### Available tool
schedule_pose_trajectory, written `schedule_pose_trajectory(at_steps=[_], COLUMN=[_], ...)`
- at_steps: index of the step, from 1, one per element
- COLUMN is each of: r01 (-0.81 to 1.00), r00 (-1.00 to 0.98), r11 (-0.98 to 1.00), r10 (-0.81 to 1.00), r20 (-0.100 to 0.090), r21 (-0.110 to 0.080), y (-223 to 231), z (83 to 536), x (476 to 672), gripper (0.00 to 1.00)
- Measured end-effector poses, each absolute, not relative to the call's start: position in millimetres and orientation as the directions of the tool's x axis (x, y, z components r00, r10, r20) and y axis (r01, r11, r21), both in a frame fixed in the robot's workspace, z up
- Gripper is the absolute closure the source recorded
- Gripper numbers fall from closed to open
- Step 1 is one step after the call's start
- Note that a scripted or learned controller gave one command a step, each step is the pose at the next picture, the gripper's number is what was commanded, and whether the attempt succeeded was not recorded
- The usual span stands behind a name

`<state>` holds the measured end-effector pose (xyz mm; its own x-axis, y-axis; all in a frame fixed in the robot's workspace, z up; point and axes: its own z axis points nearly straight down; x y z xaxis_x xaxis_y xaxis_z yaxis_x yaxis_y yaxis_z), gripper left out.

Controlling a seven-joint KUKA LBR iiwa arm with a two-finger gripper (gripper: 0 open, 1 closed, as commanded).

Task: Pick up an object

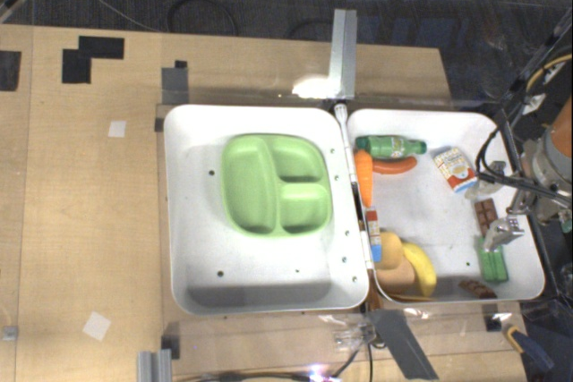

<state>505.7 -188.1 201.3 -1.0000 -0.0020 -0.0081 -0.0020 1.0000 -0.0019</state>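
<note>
The right bin holds several items. A green bottle lies at the back, over an orange-red piece, with a carrot along the left wall. A small white carton and a brown chocolate bar lie toward the right. A yellow banana and an orange block sit at the front left. A green block lies near the front right corner. My gripper hangs low over the right side, just above the green block and beside the chocolate bar.
The left bin carries a green divided plate. A small brown piece lies at the right bin's front edge. Cables and the arm crowd the right rim. A metal post stands behind the bins.
</note>
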Motion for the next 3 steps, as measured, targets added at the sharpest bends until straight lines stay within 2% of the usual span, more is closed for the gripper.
schedule_pose_trajectory(at_steps=[1,2,3], r01=[0.2,-0.492,-0.54], r00=[-0.98,-0.87,-0.842], r11=[0.98,0.87,0.842], r10=[0.2,-0.493,-0.54], r20=[-0.015,-0.016,-0.017], r21=[-0.001,-0.017,-0.013], y=[-206,-207,-141], z=[90,91,91], x=[503.6,495.9,518.2], gripper=[0.0,0.0,0.0])
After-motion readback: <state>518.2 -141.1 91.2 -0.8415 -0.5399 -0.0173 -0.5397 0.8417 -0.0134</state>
